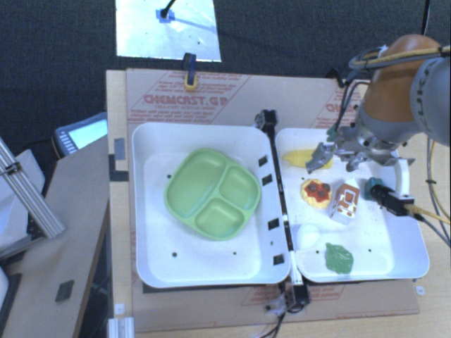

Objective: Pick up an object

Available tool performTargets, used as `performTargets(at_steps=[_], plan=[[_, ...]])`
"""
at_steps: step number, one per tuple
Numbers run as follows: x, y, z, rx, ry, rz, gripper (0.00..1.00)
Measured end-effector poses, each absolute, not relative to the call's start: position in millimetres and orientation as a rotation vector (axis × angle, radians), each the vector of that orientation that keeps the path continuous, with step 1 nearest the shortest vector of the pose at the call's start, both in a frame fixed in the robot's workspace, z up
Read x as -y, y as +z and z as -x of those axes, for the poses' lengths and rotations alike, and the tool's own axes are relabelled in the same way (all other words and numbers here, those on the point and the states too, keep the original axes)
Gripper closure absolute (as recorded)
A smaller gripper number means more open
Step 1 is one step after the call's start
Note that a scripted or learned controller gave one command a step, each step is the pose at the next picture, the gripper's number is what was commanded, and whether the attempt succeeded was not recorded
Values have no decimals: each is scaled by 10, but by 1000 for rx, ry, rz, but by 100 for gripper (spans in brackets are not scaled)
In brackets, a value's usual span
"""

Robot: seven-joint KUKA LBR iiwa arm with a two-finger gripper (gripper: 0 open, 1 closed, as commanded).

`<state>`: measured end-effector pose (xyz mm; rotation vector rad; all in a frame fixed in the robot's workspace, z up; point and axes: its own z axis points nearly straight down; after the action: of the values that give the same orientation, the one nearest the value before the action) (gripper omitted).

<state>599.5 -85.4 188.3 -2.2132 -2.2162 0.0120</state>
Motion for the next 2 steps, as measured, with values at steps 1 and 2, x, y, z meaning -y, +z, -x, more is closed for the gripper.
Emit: performTargets(at_steps=[1, 2], plan=[[854, 1955, -6024, 2225, -1, 2218, 0], [837, 1538, -6034, 2223, 2, 2218, 0]])
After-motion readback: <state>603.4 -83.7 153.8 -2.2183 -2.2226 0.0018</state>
